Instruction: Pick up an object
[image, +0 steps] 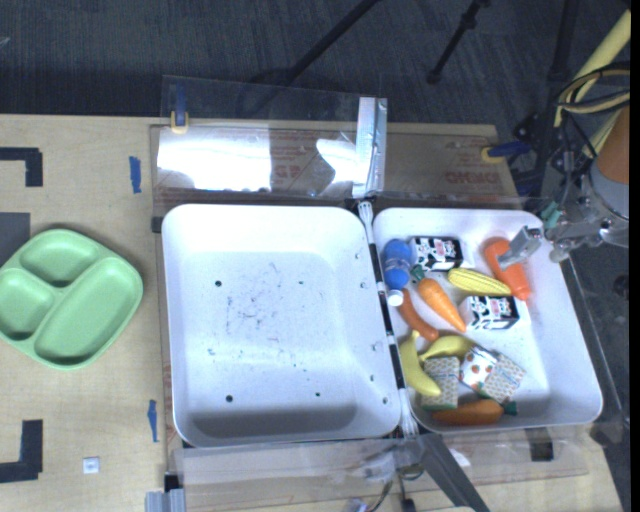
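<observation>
Two white bins sit side by side in the middle of the frame. The left bin (265, 320) has only faint scuffs and a few dark dots on its floor. The right bin (570, 345) carries a heap of toy food along its left half: a blue bottle (397, 256) at the top, two small black-and-white cartons (436, 251) (one further down, beside the carrots), a yellow banana (479, 282), an orange carrot (440, 303), another banana (415, 368) lower down, and a patterned packet (492, 374) near the bottom.

The gripper (524, 244) hangs at the upper right of the right bin, just over an orange carrot (503, 266) lying there; how its jaws stand I cannot tell from here, nor whether they touch the carrot.

A green divided plate (66, 297) rests on the bench at the left edge of the frame.
</observation>
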